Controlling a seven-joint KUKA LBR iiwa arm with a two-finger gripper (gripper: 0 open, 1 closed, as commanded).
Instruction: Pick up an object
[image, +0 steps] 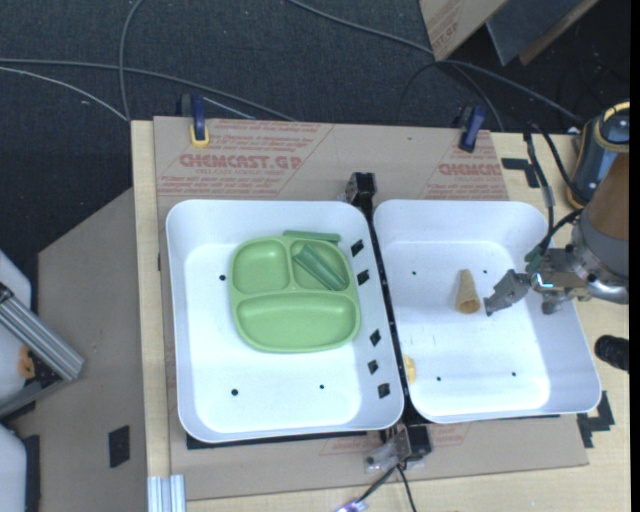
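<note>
Cardboard-topped bench (250, 150) on dark carpet (300, 60)

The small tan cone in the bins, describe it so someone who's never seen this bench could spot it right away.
Find the right bin of the two white ones. Near its middle, just left of the gripper, lies a small tan cone, narrow end toward the far wall. It is the lone tan piece there; the green divided plate sits in the other bin.

Grey arm (600, 210) enters from right, wrist bent low, gripper (508, 293) pointing left
</note>
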